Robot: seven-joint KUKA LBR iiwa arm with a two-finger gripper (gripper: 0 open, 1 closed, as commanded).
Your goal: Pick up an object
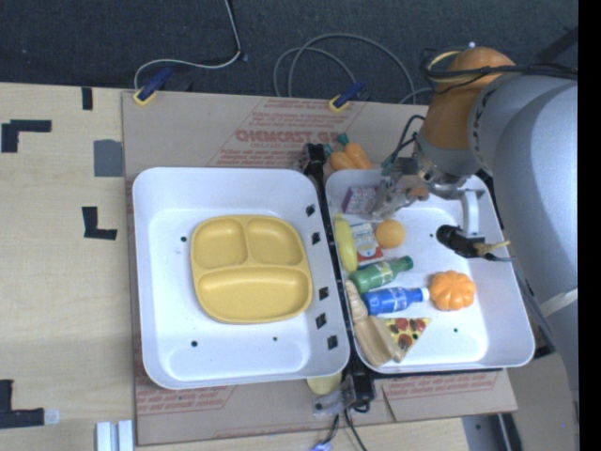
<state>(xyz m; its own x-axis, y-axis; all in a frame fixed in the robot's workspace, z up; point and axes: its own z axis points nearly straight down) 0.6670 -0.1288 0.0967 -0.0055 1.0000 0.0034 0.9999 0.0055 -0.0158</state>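
My gripper (398, 192) hangs low over the far edge of the right bin (488, 341), below the orange wrist band. It is just above a small orange ball (390, 233) and beside a pale purple packet (361, 199). Below these lie a green bottle (380, 272), a blue bottle (394, 300), an orange pumpkin (453, 289) and a pizza slice (407, 328). Along the bin's left wall are a yellow banana-like piece (344, 243) and a tan bread piece (364, 334). Nothing is visibly held.
The left bin (164, 346) holds a yellow divided plate (252, 267). An orange toy (349, 158) sits at the far rim between the bins. Black clips line the shared wall (324, 280). Cables loop on the dark floor behind the bench.
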